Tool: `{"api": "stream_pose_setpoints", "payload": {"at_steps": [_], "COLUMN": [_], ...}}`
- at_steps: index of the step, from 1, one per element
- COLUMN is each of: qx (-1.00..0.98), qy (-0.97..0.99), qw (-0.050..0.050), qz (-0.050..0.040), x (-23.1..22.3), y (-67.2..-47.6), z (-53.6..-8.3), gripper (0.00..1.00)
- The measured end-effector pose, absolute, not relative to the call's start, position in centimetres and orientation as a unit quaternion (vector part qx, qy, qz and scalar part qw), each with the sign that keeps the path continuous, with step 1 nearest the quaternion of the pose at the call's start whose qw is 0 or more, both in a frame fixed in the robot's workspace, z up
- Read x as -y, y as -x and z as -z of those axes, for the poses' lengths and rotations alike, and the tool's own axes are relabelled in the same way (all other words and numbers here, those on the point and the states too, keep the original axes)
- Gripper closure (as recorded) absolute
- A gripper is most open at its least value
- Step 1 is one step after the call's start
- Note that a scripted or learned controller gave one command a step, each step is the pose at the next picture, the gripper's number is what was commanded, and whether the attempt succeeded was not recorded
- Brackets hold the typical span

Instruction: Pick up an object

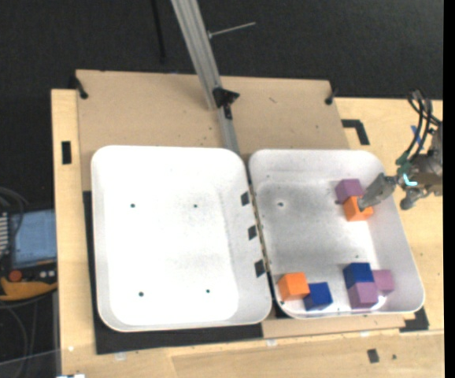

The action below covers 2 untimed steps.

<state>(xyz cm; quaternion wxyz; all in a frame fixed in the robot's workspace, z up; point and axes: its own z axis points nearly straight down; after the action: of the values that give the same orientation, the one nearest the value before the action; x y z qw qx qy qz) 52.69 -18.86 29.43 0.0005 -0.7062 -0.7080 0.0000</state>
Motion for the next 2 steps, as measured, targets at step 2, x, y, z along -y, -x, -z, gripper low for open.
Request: {"api": "stream_pose_setpoints", "payload": {"at_steps": [2], "qx": [0.707], "qy": [0.707], "qw": [0.002], "qz": [-0.0019], "x": [18.8], "y": [-52.6], "z": [-23.2], "gripper": [0.00]}}
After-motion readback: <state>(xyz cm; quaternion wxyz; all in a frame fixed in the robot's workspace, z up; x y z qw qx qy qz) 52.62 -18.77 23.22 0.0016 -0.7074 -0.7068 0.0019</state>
